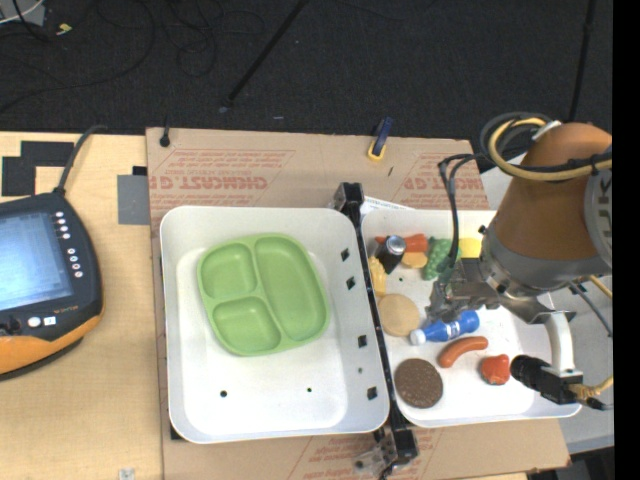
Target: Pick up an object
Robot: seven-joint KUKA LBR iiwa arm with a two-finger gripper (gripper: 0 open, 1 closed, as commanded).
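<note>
The arm (545, 203) was the biggest thing in the scene, reaching over the right bin (470, 413), which serves as the landmark here. Left of that bin sat the left bin (190, 398), bearing a green divided tray (263, 294).

Inside the right bin the pickable objects crowded together: a brown disc (419, 382) near its front edge, a tan round piece (399, 315) behind that disc, a blue-and-white bottle (447, 328) at the bin's middle, a red sausage (462, 350) just in front of the bottle, and a small red piece (494, 369) beside the sausage.

The gripper (452, 290) hung over the bin's middle, just behind the bottle. How far its jaws stood apart could not be told, nor whether it touched or held anything.

To grasp well, it probably needed to straddle one object squarely across its narrow width, clear of neighbours, before closing.
</note>
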